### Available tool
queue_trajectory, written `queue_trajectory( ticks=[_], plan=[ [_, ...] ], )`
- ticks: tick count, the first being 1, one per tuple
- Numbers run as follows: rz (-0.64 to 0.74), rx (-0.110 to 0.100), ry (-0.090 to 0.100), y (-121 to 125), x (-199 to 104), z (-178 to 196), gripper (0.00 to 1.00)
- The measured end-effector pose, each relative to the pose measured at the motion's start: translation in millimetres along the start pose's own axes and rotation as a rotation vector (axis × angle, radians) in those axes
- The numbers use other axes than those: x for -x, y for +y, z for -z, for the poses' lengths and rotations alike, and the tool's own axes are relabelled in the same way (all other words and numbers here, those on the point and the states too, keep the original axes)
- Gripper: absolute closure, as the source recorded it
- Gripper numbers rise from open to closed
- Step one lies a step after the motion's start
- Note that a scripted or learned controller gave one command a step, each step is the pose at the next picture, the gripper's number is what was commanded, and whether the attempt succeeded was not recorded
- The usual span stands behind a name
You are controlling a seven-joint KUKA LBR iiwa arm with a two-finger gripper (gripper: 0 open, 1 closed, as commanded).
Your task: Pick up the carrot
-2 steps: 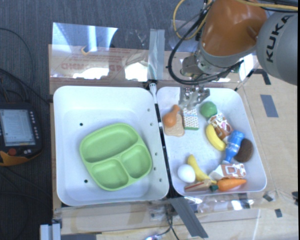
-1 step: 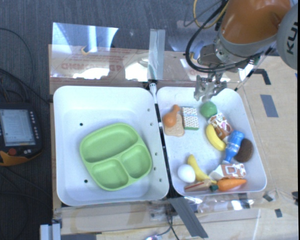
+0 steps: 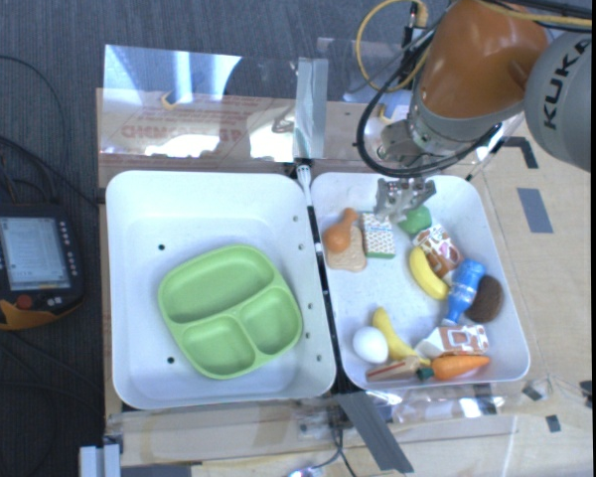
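The carrot point(image 3: 460, 367) lies at the right bin's point(image 3: 497, 229) 6 o'clock wall, touching a carton point(image 3: 464, 339) and a stick point(image 3: 392, 371). The tool point(image 3: 405, 199) hangs near 12 o'clock; I cannot tell its state. Risk: fingers strike the wall or snag the carton. Open room lies mid-bin.

arm: the grey KUKA arm with the orange band point(image 3: 487, 53) runs out past the top and right edges
gripper tips: the two-finger gripper point(image 3: 405, 204) is too small and blurred to read
orange carrot point(image 3: 459, 366): its left end is hidden behind a small carton point(image 3: 463, 340)
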State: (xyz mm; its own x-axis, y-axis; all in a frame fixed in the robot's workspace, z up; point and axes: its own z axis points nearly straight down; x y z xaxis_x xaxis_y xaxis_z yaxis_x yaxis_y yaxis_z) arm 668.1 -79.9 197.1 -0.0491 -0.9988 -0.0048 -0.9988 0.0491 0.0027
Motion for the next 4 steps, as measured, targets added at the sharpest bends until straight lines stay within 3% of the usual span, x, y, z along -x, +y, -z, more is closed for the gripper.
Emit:
queue_trajectory(
  ticks=[1,2,3,4],
  plan=[
    [0.116,-0.002,0.001,1,38,-14,1.0],
    [-0.173,-0.004,0.001,20,-9,-13,1.0],
    [0.034,-0.005,0.001,-1,4,-13,1.0],
    [0.162,-0.005,0.002,0,14,-13,1.0]
  ],
)
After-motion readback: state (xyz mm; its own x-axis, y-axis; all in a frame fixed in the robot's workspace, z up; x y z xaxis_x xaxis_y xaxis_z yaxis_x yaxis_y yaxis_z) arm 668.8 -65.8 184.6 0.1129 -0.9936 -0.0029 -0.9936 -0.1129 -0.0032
